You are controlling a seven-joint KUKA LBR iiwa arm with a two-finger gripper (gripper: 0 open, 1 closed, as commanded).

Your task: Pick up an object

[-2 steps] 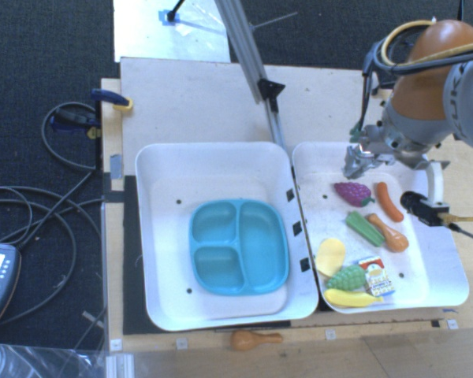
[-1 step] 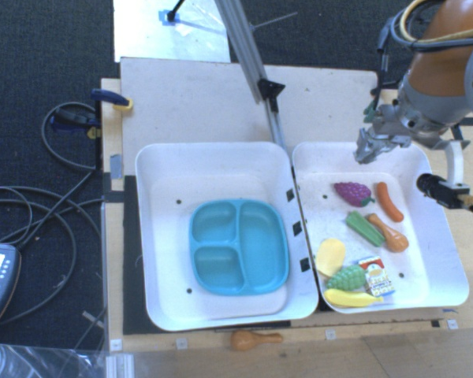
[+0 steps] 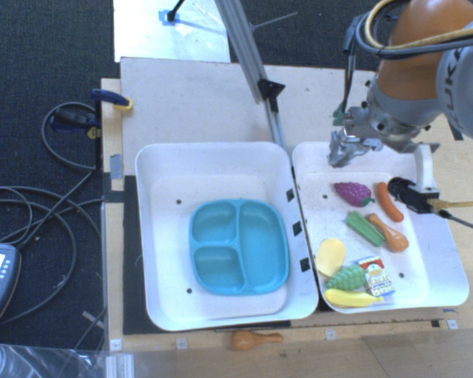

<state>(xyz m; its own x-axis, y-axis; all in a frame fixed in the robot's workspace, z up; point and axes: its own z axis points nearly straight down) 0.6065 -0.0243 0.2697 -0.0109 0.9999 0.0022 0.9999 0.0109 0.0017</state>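
Note:
The right bin (image 3: 457,278) holds a purple grape bunch (image 3: 352,193), an orange-red sausage (image 3: 389,201), a green vegetable stick (image 3: 364,228), an orange drumstick-shaped piece (image 3: 388,233), a pale yellow slice (image 3: 330,256), a green knobbly fruit (image 3: 348,277), a yellow banana (image 3: 351,298) and a small printed carton (image 3: 374,275). My gripper (image 3: 341,153) hangs over the bin's far left corner, above and left of the grapes. Nothing shows between its fingers.
The left bin (image 3: 154,211) holds a blue three-compartment tray (image 3: 239,246). A slanted metal pole (image 3: 248,50) crosses the bench behind the bins. An orange toy piece (image 3: 255,339) lies on the bench in front of the bins. Cables and a pendant sit on the floor at left.

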